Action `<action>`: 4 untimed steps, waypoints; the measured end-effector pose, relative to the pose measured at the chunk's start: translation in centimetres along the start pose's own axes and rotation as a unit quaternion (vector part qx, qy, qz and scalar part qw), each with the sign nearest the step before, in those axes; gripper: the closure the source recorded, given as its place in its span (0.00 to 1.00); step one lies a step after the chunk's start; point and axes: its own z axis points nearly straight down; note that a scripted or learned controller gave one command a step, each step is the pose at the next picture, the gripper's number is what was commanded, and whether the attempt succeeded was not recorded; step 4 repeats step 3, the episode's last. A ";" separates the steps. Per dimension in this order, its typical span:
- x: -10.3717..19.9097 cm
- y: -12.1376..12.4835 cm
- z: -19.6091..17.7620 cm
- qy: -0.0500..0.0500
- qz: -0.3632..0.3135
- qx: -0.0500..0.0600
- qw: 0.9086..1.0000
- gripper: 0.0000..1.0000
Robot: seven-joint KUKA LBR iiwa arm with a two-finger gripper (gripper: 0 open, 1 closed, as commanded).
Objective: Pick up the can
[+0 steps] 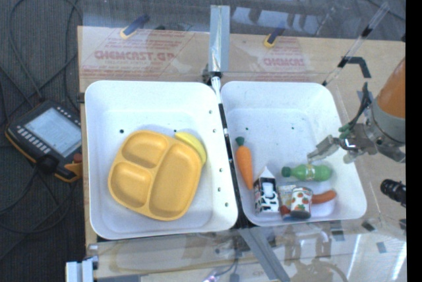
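Closest to me, along the front wall of the right bin [283, 93], the can [300, 202] stands upright with its red-and-white label showing. Touching it on the left is a small black-and-white milk carton [267, 194], and a reddish sausage-shaped toy [323, 196] pokes out on its other side. Just behind the can lies a green bottle [308, 172] on its side, and further left an orange carrot [244, 164] runs along the bin's inner wall.

The gripper [328, 146] hangs above the right part of that bin, just behind the bottle and apart from the can. It carries nothing I can see (whether the hand is spread or closed I honestly cannot tell from here).

In the left bin [105, 103] sits a yellow divided tray [155, 173], with a pale yellow object [193, 144] tucked at its far right corner.
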 end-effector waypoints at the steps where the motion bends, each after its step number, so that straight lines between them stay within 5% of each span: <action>1: 0.7 -0.6 9.2 0.000 -0.087 -0.001 0.996 0.00; 2: 1.5 -0.8 6.4 0.000 -0.029 -0.001 1.000 0.00; 3: 0.7 -0.1 11.2 -0.003 -0.111 -0.012 0.994 0.00; 4: 0.7 -0.1 11.2 -0.003 -0.111 -0.012 0.994 0.00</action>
